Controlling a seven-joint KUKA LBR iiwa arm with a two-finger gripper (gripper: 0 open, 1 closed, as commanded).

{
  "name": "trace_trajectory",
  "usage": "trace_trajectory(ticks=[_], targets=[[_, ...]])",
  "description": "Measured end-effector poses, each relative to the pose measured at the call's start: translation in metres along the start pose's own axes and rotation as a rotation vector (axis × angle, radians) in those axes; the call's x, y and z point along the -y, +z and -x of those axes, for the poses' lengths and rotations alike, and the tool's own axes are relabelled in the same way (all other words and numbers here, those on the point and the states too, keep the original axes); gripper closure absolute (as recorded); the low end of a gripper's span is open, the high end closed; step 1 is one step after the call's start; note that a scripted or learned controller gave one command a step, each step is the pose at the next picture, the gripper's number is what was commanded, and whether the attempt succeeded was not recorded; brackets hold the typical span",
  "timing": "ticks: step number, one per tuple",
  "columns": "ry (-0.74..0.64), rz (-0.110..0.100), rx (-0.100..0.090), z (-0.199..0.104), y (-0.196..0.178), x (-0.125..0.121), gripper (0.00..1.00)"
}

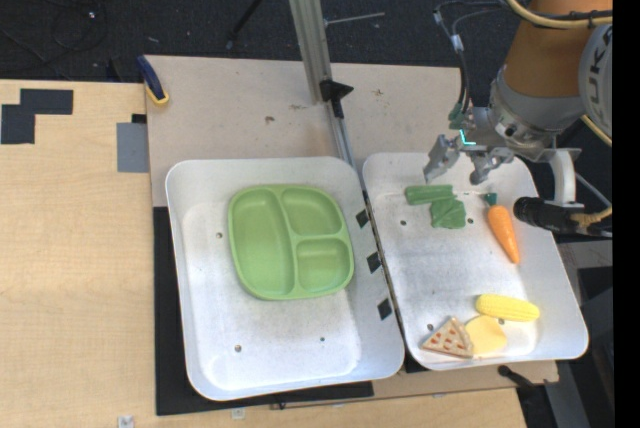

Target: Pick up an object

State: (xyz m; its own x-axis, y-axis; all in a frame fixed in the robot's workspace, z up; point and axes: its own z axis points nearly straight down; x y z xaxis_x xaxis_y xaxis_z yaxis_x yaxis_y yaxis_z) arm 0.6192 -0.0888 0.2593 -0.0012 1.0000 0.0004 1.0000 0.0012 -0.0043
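Observation:
My gripper (462,165) hangs over the far edge of the right bin (445,266), fingers spread apart with nothing between them. Just below it lies a green leafy vegetable piece (438,204). An orange carrot (503,231) lies to the right of the green piece. Near the bin's front right are a yellow corn cob (508,307), a pale yellow slice (486,335) and a waffle-like wedge (448,340).
The left bin (200,316) holds a green divided plate (291,241). An upright aluminium post (307,26) stands behind the bins. A black handle-like part (552,214) juts in at the right bin's right edge.

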Motion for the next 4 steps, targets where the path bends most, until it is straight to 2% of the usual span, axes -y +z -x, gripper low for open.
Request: trace_trajectory(ticks=[1, 2, 4], targets=[[0.0, 0.003, 0.0, 0.0, -0.002, -0.001, 0.0], [0.002, -0.004, 0.0, 0.006, 0.05, 0.008, 0.0], [0.003, -0.004, 0.0, 0.019, 0.154, 0.019, 0.0]])
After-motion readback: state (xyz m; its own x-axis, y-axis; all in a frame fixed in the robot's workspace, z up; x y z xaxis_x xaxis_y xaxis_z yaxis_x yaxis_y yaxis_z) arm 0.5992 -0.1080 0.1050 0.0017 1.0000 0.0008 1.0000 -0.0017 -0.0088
